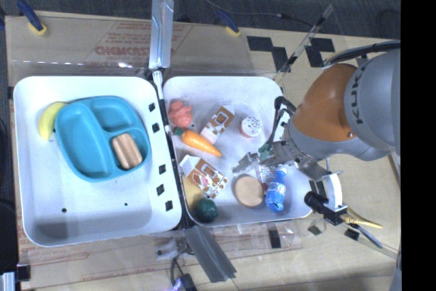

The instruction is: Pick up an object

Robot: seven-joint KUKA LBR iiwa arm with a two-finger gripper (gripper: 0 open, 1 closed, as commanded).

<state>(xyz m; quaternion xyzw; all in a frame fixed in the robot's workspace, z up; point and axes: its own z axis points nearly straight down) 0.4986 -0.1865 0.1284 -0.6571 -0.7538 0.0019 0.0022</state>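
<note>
A grey KUKA arm with an orange wrist band reaches in from the right edge of the tabletop (286,44), its claw (262,159) lowered into the right-hand bin (225,86) near that bin's front right corner; whether the claw is released or clenched cannot be told from this angle, and nothing is seen caught in it.

Just below the claw lies a small blue bottle (276,192), on its side against the bin's front wall, touching a tan round disc (248,191) to its left. The bottle looks the likeliest pick: light, probably thin plastic, smooth and inclined to roll or squirt out of a pinch, so a hold across its middle, square to its long axis, seems safest. The disc lies flat and low, offering little edge to grip.

Further out toward the bin's centre sit an orange carrot (201,142), hard-looking and tapered, best taken at its thick end, and two small printed cartons (218,123) (206,177), light and boxy. A pink lump (180,113) rests by the divider, a white speckled ball (251,126) toward the back right, and a dark green ball (206,210) at the front left corner.

In the left-hand bin (82,221) a blue divided tray (88,140) carries a bread roll (127,150), with a banana (46,120) beside its left rim.
</note>
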